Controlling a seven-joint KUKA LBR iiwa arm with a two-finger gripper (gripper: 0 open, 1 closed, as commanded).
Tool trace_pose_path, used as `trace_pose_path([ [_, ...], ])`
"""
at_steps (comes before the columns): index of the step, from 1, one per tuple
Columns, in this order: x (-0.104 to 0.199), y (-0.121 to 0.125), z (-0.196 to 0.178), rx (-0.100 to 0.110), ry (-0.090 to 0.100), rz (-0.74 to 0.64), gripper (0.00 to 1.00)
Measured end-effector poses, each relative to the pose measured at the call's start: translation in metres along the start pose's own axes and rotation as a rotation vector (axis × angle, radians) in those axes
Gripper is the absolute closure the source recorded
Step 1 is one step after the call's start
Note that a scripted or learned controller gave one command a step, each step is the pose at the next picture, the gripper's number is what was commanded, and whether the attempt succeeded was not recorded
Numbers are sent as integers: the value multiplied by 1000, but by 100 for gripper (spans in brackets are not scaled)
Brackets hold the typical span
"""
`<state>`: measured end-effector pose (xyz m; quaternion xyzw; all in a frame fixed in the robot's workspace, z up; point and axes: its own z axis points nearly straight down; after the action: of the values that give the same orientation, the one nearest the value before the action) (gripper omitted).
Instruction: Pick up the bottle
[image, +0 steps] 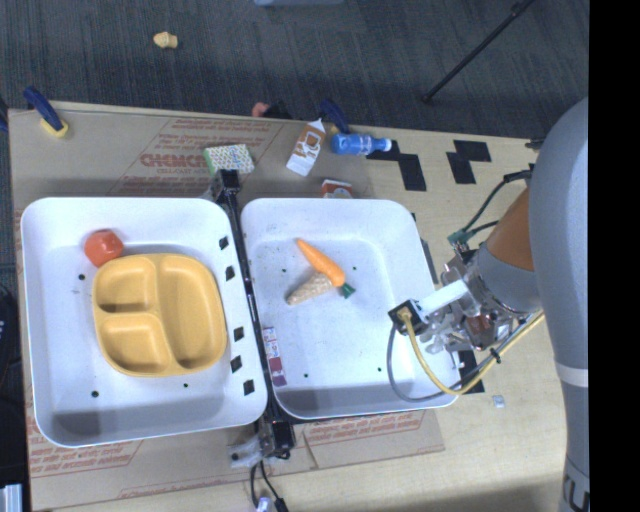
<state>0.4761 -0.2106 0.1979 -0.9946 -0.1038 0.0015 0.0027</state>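
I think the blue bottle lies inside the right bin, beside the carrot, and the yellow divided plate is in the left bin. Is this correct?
Not quite. In the camera view the blue bottle lies on the bench outside the bins, beyond the right bin, not beside the carrot. The yellow divided plate is indeed in the left bin.

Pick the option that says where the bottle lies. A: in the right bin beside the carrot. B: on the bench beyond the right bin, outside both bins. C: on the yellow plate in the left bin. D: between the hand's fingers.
B: the blue bottle lies on its side on the bench past the far rim of the right bin, while the hand sits at that bin's right edge, away from it.
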Motion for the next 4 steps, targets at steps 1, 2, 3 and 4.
trace_pose_path([
  [1, 0, 0, -6, -2, 1, 0, 100],
  [2, 0, 0, -21, -1, 1, 0, 100],
  [3, 0, 0, -15, 1, -2, 0, 100],
  [4, 0, -1, -13, 2, -2, 0, 100],
])
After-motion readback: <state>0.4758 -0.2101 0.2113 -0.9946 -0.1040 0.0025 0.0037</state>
